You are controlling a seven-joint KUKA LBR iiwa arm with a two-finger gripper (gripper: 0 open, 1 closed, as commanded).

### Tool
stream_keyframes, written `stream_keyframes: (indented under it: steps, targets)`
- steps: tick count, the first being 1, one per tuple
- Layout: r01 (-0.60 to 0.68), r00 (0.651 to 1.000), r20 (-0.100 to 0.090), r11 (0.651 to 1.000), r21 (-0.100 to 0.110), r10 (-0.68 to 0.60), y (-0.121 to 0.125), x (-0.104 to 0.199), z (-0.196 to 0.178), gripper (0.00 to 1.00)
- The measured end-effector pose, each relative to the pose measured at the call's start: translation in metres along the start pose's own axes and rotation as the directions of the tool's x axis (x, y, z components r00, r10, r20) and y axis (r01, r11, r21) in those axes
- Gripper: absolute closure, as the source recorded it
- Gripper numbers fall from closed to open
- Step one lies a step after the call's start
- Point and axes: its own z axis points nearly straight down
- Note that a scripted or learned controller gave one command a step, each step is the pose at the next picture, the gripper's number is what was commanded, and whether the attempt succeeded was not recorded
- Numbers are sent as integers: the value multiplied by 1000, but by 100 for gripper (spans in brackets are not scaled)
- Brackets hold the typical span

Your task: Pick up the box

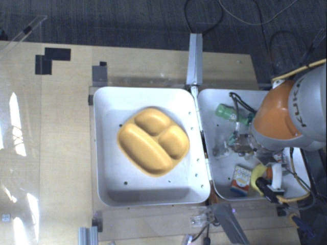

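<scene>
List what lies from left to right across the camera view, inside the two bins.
Left bin → yellow lumpy bread-like object → divider between the bins → right bin → green object → small box → arm's orange band.
</scene>
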Motion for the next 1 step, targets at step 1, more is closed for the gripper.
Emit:
stream_keyframes:
  steps: [1]
  targets:
    - [84,996,1,996,-1,-84,-25,-41,0,0]
